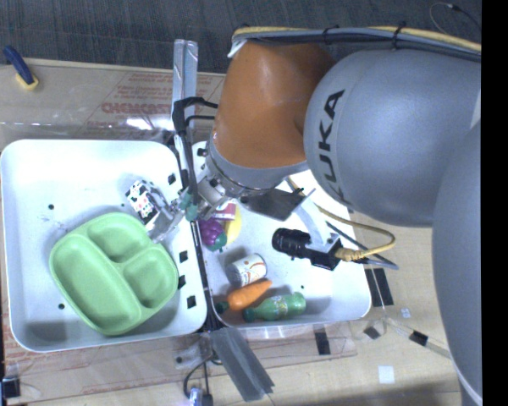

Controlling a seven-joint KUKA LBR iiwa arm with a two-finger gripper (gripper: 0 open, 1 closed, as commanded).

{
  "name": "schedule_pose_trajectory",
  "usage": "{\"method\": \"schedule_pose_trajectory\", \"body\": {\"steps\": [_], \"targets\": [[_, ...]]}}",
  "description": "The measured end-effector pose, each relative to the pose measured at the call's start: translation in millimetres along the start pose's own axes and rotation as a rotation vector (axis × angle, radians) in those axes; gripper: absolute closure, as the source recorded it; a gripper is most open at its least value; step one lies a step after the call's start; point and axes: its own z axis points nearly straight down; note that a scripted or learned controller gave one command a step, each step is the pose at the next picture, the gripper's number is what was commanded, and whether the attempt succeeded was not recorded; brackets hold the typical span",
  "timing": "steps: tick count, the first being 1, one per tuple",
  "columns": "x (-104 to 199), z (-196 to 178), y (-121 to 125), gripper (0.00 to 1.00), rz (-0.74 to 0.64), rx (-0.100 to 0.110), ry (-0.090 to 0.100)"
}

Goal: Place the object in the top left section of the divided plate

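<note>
A green divided plate [110,271] lies in the left white bin [34,176]. Just past the plate's upper rim is a small black-and-white spotted object [140,196], above the bin floor. My gripper [159,216] reaches over the wall between the bins and its tip touches the lower right side of that object. The grey arm with its orange band [267,108] covers much of the right bin. Whether the object is held cannot be told from this view.
The right bin [356,299] holds a purple and yellow item [217,227], a small white can [249,269], a carrot [249,294] and a green bottle-shaped item [275,306]. A black cable fitting [300,245] hangs off the arm over that bin.
</note>
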Motion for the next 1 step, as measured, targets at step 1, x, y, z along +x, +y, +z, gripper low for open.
{"method": "schedule_pose_trajectory", "body": {"steps": [1], "targets": [[0.0, 0.0, 0.0, 0.0, 0.0, 0.0, 0.0]]}}
